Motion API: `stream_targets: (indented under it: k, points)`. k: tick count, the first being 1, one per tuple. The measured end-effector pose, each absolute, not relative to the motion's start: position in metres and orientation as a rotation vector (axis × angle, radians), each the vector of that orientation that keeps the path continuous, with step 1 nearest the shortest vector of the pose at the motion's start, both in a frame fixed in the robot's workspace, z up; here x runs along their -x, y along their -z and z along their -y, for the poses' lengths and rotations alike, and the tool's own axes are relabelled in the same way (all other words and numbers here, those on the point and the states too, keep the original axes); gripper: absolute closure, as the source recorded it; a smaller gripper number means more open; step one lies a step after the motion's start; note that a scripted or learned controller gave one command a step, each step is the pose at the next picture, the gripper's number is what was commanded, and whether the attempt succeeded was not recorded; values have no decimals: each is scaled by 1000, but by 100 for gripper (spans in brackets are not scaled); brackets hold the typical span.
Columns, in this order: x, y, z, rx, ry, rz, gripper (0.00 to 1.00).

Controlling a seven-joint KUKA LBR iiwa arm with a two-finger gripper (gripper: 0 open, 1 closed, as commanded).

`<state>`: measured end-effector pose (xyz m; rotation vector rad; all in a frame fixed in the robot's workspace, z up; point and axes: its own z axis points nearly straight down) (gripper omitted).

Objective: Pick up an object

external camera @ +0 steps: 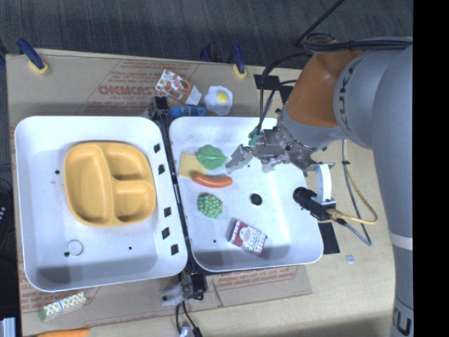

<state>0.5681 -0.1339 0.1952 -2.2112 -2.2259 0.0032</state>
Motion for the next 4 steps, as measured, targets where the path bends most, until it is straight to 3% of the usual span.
stream_targets:
  k: [1,2,3,4]
  points:
    - [-619,-91,91,1971,-4,2441,0]
    - [-620,-102,91,1966,-5,2445,100]
    - [-620,-102,91,1966,-6,2445,0]
    - [-600,-91,99,1692,-3,2641,0]
